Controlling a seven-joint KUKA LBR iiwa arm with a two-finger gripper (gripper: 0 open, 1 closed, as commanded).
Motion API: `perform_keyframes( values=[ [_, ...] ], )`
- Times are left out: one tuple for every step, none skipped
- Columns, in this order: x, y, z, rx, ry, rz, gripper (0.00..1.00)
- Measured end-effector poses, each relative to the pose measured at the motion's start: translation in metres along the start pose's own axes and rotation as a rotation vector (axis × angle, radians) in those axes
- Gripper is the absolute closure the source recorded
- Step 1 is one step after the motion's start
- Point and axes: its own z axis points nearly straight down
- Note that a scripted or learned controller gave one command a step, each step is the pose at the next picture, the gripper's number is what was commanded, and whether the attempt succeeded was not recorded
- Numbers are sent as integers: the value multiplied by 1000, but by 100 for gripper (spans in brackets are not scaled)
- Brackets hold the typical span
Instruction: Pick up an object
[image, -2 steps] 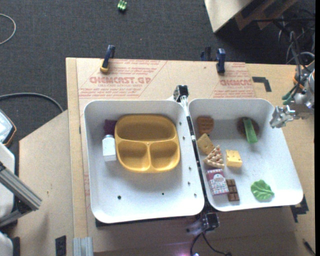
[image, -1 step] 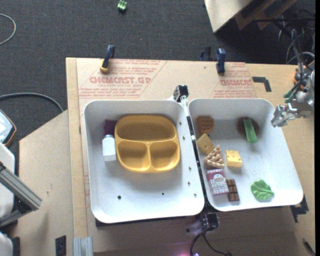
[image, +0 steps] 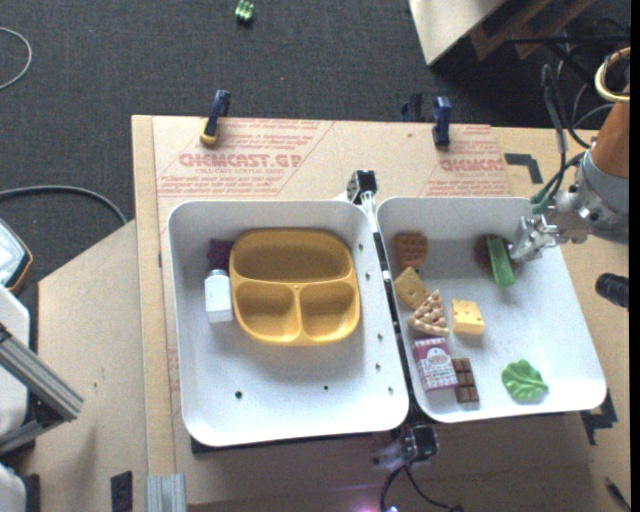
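Two white bins side by side on cardboard-topped bench (image: 300, 150); yellow divided tray (image: 294, 285) in left bin (image: 190, 400). Green stick-shaped object (image: 499, 262) in right bin (image: 580, 340), far corner, pinched between closed gripper (image: 527, 243) fingers. Beyond, dark carpet (image: 120, 60), loose cables.

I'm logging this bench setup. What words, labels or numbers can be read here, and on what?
"CHEMCAST GP", red, on the board behind the left bin.
Second red print on the board behind the right bin: too faint to read.
Red packet in the right bin: print too small.
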Motion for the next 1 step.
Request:
perform_keyframes(
  values=[
    [50, -1, -12, -1, 1, -1, 100]
  ],
)
